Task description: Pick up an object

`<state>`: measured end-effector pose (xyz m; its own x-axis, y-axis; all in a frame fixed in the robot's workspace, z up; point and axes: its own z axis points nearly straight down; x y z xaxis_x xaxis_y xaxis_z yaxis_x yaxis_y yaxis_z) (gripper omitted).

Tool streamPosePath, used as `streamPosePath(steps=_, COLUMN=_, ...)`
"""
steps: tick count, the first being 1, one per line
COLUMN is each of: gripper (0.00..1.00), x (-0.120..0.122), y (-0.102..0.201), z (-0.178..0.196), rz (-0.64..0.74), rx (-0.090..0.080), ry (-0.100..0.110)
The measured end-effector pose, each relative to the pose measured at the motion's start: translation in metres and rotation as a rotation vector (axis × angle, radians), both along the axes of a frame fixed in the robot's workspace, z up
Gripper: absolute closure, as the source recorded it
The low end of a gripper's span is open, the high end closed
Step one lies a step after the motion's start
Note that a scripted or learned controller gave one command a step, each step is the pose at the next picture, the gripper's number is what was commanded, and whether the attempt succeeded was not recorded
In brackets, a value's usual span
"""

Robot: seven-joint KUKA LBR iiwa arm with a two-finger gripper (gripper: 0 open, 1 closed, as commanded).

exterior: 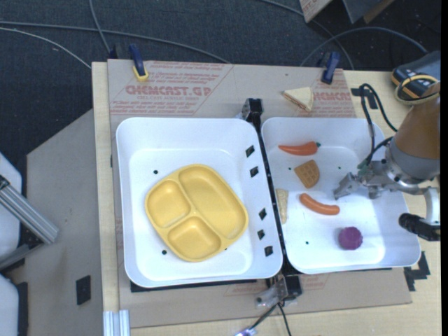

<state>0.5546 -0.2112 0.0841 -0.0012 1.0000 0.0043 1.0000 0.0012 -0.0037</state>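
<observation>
White right bin holds a sausage lying ten-to-four, cracker at twelve; jaws' state unclear.

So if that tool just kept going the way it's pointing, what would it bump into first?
The tool points left across the right bin. Probably the orange sausage, just below its line, or the square cracker above; its height over them is unclear.
</observation>
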Motion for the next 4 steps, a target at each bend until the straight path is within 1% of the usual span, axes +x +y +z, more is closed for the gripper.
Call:
streamPosePath(steps=1, gripper=1.00, x=0.001, y=-0.001, z=0.012, rz=0.000, rx=-0.002, ry=-0.004)
streamPosePath(steps=2, gripper=1.00, x=0.003, y=0.004, z=0.057, rz=0.001, rx=-0.006, ry=-0.009)
streamPosePath(steps=4, gripper=1.00, x=0.006, y=0.009, z=0.147, rz=0.000, rx=-0.006, ry=-0.010)
